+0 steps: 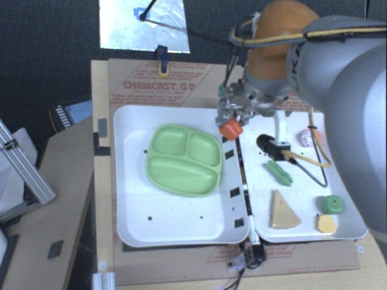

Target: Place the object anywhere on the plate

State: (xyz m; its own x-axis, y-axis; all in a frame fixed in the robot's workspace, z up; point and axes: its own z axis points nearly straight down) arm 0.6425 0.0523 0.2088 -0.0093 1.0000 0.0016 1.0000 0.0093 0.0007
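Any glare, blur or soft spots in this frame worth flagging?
Camera view: foil sheet at top is glary; the arm's grey housing looms large and soft; the green plate and white bins are evenly lit, shadows faint.

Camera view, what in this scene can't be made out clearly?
- Small orange-red object: too blurred to identify.
- Gripper: its fingertips blend into that object, so the grip is unclear.
- Right white bin: the grey arm covers its far corner.
- Pale pink item: too small, partly hidden by cables.
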